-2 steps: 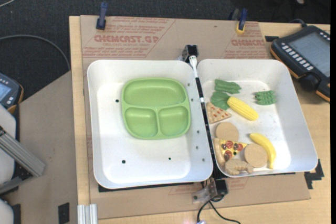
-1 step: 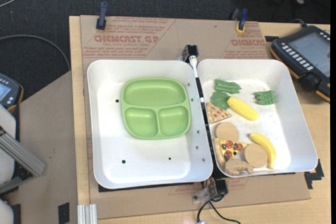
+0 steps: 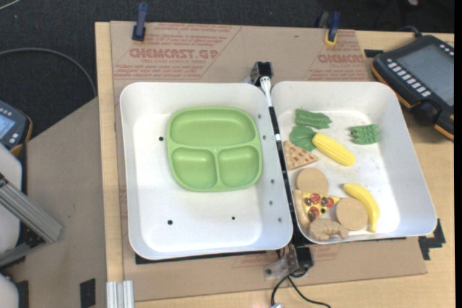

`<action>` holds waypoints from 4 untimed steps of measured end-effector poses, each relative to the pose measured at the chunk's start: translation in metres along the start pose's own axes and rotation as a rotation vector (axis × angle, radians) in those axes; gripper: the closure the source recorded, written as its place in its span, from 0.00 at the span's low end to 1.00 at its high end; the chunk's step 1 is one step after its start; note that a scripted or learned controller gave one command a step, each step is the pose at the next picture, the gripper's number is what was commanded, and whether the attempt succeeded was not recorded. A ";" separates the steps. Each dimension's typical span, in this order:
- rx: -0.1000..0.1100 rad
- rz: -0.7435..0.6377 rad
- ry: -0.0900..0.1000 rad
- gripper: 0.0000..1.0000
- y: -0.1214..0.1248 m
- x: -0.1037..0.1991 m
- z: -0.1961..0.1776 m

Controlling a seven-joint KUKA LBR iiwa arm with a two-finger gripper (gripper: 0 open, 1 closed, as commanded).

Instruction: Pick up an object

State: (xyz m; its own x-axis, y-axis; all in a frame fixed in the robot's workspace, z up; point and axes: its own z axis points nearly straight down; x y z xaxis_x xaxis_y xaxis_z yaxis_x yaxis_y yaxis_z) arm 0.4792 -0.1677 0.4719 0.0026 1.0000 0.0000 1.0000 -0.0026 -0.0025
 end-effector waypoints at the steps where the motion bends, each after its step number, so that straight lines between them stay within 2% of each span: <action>1: -0.012 -0.008 -0.002 1.00 0.000 0.068 -0.067; 2: 0.000 0.001 0.000 1.00 0.000 0.023 -0.022; 4: 0.000 0.000 0.000 1.00 0.000 -0.053 0.044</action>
